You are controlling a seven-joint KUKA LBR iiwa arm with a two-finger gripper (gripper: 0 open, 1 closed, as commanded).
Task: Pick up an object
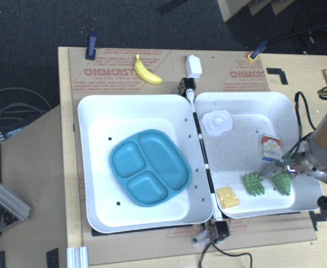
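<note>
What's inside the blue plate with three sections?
Nothing shows in the sectioned blue plastic plate; all three compartments look bare. It lies in the left shallow white bin, and the bin floor under it is covered.

I see the surface (124, 74), a tan board with red lettering. Two white bins rest on it side by side: the left bin (96, 116) and the right bin (247, 100). A yellow banana (146, 72) lies on the board behind the left bin.
</note>
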